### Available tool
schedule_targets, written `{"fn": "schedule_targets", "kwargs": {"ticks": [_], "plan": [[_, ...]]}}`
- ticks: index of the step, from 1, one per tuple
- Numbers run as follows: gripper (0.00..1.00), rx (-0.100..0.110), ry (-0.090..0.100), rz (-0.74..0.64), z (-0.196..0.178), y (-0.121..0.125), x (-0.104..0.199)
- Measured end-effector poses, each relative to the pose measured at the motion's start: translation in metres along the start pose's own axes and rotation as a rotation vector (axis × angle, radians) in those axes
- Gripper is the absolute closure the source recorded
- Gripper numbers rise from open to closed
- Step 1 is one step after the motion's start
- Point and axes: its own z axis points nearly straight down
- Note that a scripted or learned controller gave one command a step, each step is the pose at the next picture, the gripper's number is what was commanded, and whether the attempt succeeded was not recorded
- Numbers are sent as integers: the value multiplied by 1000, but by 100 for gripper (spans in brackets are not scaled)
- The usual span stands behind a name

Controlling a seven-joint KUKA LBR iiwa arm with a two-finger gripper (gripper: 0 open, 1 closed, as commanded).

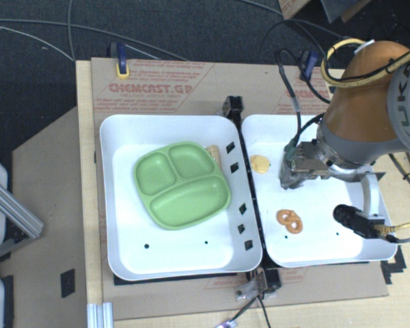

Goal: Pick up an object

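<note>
A brown pretzel (290, 221) lies in the right bin (314, 255), near its front left. A small yellow round piece (260, 163) rests further back in the same bin, close to the divider. My gripper (291, 177) hangs low over the right bin, between those two things and a little to their right. It sits above the bin floor with nothing visibly between its fingers. In the left bin (123, 251) lies a green divided plate (182, 184) with three compartments, and a small tan piece (212, 155) pokes out behind its far right edge.
A black divider strip with clips (240, 183) runs between the two bins. The bins stand on a cardboard sheet (157, 80) with blue clamps at the back. Cables trail over the dark floor behind.
</note>
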Motion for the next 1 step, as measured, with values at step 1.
{"fn": "schedule_targets", "kwargs": {"ticks": [1], "plan": [[100, 5, 0, 1, 16, -5, 53]]}}
